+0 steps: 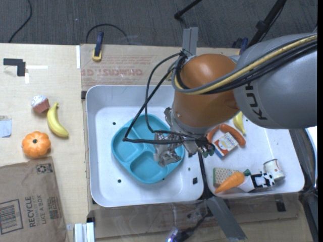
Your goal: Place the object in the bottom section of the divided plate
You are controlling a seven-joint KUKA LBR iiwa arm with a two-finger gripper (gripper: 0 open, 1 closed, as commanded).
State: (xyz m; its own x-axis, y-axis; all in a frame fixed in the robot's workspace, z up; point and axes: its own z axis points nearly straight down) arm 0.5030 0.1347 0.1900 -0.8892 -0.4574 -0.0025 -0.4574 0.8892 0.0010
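A blue divided plate lies in the left white bin, tilted in the view, with raised ridges between its sections. My gripper hangs low over the plate's right side, under the orange wrist band. The wrist and cables hide much of it, and I cannot make out any object in it. The plate sections that show hold nothing.
The right bin holds a sausage, a yellow banana, a small packet, a carrot, a cracker-like block, a cow toy and a small cup. Left of the bins lie a cupcake, a banana and a small pumpkin.
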